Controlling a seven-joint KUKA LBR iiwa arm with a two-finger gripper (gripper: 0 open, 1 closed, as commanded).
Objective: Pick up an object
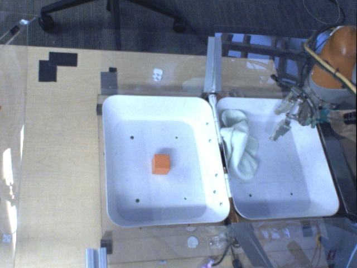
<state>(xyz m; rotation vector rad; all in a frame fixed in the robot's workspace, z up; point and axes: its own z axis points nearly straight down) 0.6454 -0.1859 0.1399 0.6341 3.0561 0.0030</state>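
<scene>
A small orange cube [161, 164] lies near the middle of the left white bin [120, 205]. A crumpled white cloth [239, 143] rests against the left wall of the right white bin [312, 205]. My gripper [285, 119] hangs over the upper right part of the right bin, well to the right of the cloth, with its fingers spread apart and nothing between them. The arm's orange band [334, 57] shows above it at the right edge.
A metal divider post [211, 66] stands behind the seam between the bins. Black markers [56, 65] lie on the wooden bench at the far left. Chair legs [111, 4] cross the floor beyond the bench.
</scene>
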